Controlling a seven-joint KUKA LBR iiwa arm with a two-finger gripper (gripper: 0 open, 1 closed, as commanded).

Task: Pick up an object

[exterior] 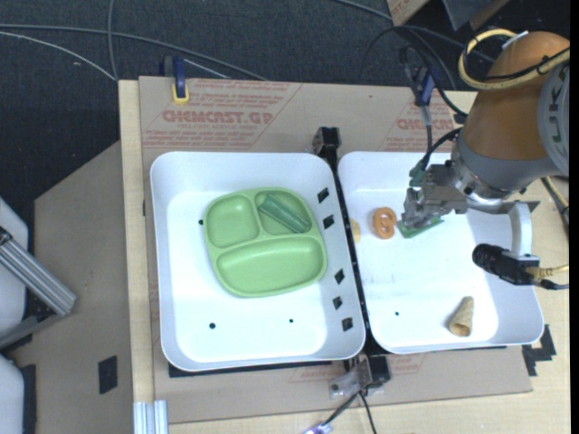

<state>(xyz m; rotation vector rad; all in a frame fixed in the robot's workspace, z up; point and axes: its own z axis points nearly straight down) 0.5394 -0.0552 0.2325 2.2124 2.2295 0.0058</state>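
The arm (516, 98) reaches in over the right bin (425, 328), its tool (418, 221) low near that bin's upper middle. A small green piece (420, 229) shows right at the tool's tip, but whether the tool is spread or pinching cannot be told. Just beside it, to the left, lies an orange ring-shaped toy (384, 223). A tan cone-like piece (462, 316) sits well apart (near the bin's lower right corner). The left bin (181, 269) holds a green divided plate (264, 242) with a darker green item (285, 212) in one compartment.
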